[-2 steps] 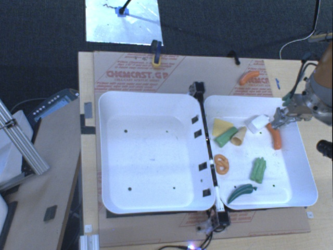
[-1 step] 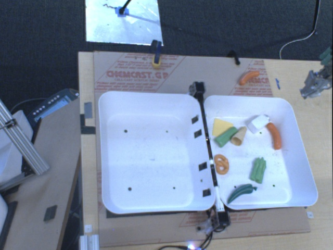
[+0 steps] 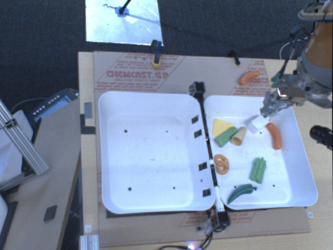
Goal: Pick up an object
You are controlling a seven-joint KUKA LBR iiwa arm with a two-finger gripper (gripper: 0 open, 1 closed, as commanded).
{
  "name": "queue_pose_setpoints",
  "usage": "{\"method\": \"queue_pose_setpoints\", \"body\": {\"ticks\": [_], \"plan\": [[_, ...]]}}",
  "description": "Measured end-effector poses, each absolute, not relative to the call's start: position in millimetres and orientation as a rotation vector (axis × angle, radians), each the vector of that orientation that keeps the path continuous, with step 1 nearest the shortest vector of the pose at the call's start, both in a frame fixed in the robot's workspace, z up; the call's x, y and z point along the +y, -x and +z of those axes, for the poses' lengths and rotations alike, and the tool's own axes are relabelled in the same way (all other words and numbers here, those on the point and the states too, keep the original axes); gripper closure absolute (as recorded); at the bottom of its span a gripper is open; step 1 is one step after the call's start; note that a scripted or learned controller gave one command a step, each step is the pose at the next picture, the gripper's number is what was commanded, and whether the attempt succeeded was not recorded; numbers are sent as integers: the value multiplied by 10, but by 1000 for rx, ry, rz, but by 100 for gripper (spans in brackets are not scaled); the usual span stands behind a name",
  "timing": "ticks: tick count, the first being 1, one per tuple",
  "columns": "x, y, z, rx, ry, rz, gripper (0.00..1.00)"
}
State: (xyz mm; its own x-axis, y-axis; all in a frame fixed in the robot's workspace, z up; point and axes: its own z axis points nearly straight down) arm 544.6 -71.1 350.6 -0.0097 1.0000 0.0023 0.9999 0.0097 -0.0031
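We find the arm (image 3: 317,51) entering from the right, its gripper (image 3: 271,106) low over the far part of the right bin (image 3: 302,191). We cannot tell how the gripper is set, and we see nothing held in it.

Just below the gripper tip lies a small white block (image 3: 256,124); whether the two touch we cannot tell. Beside the block, toward the right wall, lies an orange sausage-shaped piece (image 3: 274,135). Nearer the divider we note a yellow cheese wedge (image 3: 222,125), with a green piece (image 3: 226,136) against its near edge and a tan cone (image 3: 238,136) just beside that. Further forward lie an orange pretzel (image 3: 221,164), a ribbed green vegetable (image 3: 257,170) and a dark green pepper (image 3: 241,192), each apart from the others.

The left bin (image 3: 151,150) stands against the right one. A second orange sausage (image 3: 249,77) rests on the worktop (image 3: 135,77) beyond the right bin, outside it.
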Motion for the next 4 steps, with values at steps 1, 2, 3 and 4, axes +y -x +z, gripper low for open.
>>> {"method": "queue_pose_setpoints", "body": {"ticks": [1,2,3,4], "plan": [[-412,-5794,4658,-2240,2220,-18,100],[205,-5453,3724,-2228,2206,6,100],[1046,-5341,4700,-2241,2209,-19,100],[1705,-4828,2943,-2227,2203,20,100]]}}
